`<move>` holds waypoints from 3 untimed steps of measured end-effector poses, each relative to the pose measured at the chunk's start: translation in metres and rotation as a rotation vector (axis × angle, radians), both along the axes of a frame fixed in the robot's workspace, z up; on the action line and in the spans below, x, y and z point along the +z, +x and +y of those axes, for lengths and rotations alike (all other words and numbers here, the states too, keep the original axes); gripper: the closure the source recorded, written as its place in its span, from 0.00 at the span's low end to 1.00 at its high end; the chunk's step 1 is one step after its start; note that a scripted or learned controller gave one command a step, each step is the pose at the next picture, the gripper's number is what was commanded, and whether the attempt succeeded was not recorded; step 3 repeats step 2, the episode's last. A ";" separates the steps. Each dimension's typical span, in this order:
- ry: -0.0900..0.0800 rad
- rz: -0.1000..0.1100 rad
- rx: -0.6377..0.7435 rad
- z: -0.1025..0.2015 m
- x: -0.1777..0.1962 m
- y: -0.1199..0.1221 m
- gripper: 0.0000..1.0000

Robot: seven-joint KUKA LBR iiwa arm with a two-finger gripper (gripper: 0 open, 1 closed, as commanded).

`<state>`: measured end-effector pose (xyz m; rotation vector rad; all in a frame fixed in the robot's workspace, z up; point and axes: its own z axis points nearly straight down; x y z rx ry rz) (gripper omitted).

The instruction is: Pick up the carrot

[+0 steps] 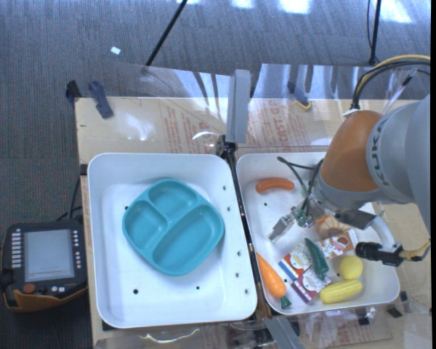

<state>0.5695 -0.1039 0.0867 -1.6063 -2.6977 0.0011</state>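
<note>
Gripper (282, 227) hovering over right bin (389, 291), finger state indiscernible, while one carrot (270, 275) is lying at its front-left edge near one sausage (275, 185), one corn cob (340, 291), one lemon (351, 267).

One fixed camera above the bench (160, 126) — looking down at a slant on both bins (102, 195).

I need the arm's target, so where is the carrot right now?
The carrot lies in the right bin, at its front-left corner against the left wall, just left of the small carton.
</note>
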 end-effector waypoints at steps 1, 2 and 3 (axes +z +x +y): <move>-0.001 -0.005 -0.091 -0.051 0.035 0.038 0.00; 0.002 -0.004 -0.340 -0.098 0.004 0.031 0.00; 0.002 -0.004 -0.340 -0.098 0.004 0.031 0.00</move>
